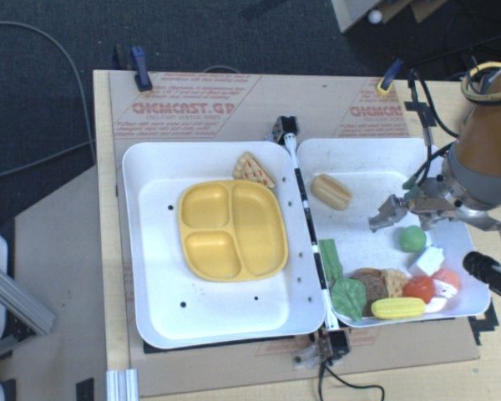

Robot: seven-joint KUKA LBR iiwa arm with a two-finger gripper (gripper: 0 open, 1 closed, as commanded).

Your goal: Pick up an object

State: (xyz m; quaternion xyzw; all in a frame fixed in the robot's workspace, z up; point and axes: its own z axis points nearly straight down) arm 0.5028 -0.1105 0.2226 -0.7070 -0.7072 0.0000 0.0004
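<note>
Camera view: the gripper is hung over the right bin, fingers apart, nothing held. Approach step, probably. Green ball is sat just beside it, so a drop-and-close is needed.

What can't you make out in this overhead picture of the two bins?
- Gripper: too small and blurred in the camera view to tell its state.
- Food pile at the right bin's near edge: pieces overlap, so several can't be identified.
- Arm: cut off by the frame's right edge.
</note>
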